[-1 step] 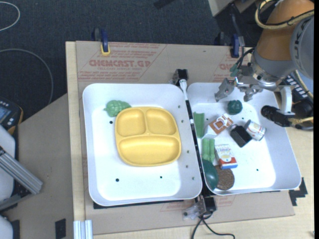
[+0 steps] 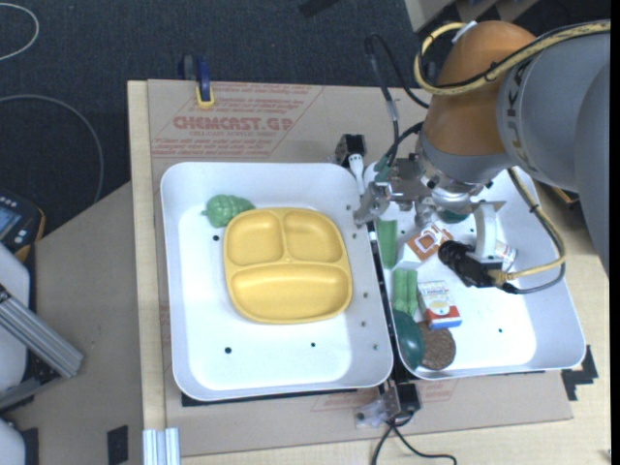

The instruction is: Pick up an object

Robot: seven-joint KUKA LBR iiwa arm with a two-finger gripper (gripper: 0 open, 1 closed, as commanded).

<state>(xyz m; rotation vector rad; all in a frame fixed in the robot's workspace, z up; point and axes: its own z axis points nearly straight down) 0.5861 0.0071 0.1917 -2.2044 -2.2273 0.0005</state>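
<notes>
The grey two-finger gripper (image 2: 441,223) hangs low over the right white bin's (image 2: 542,342) cluttered objects, presumably to grab one.

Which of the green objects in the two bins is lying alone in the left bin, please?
The bumpy light-green object, beside the yellow divided plate at its upper-left corner. The other green items sit along the right bin's left wall.

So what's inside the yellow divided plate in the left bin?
The yellow divided plate shows three bare compartments. A green object sits beside its upper-left rim. What's underneath is covered.
</notes>
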